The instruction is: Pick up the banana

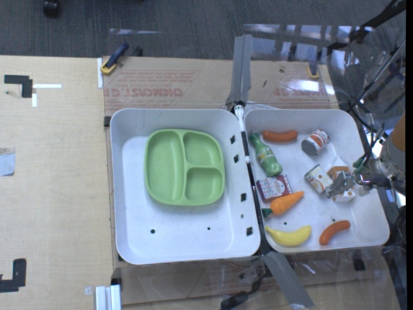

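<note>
**End effector low at the right bin's edge, banana lying apart near the front wall**

Two shallow white bins sit side by side on the pale wooden table (51, 173); the left bin (129, 237) holds a light green plastic plate with three compartments (185, 167), lying flat near its middle; the right bin (371, 234) carries a scatter of toy food.

The small yellow plastic banana (288, 236) lies flat on the right bin's floor, close to the front wall and toward the bin's left corner; nothing touches it that I can see; an orange toy carrot with a green top (285, 203) lies just behind it, and a short orange-red sausage (334, 231) rests to its right, apart from it.

Further back, a green toy bottle (266, 156) lies along the bin's left wall; a dark red and white packet (273, 187) sits between bottle and carrot; a longer orange-red sausage (279, 135) lies near the rear wall, beside a small tin can with a red label (315, 141) tipped on its side.

The end effector (343, 187) hangs low at the right side of that bin, among a white carton-like box (316, 179) and some small orange and white pieces; from here I cannot tell whether it is spread or pressed together; it is well apart from the banana.
</note>
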Tool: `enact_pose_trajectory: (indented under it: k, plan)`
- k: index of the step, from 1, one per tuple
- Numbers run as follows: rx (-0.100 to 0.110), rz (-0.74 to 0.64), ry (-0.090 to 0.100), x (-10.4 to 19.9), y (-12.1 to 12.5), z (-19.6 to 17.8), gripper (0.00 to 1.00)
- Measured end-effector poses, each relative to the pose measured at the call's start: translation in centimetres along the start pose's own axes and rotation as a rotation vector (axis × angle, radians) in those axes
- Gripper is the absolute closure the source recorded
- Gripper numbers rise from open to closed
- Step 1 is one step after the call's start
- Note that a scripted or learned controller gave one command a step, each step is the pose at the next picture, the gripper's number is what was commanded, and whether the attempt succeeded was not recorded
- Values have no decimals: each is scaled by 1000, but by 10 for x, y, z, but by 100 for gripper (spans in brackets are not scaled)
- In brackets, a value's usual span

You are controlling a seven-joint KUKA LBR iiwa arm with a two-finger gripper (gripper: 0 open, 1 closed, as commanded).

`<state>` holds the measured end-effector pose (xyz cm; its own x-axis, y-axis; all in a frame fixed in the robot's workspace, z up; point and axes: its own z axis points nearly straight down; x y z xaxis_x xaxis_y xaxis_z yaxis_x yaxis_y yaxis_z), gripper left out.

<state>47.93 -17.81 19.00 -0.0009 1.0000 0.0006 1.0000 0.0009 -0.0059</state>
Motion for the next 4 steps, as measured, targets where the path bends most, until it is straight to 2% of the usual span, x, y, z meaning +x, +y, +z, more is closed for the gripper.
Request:
enact_pose_trajectory:
  k: [1, 2, 3, 4]
  plan:
    - [-1, 130, 0, 71, -2, 101, 0]
    - [5, 135, 0, 70, -3, 94, 100]
    - [5, 134, 0, 70, -3, 94, 0]
    - [-2, 107, 0, 45, -2, 75, 0]
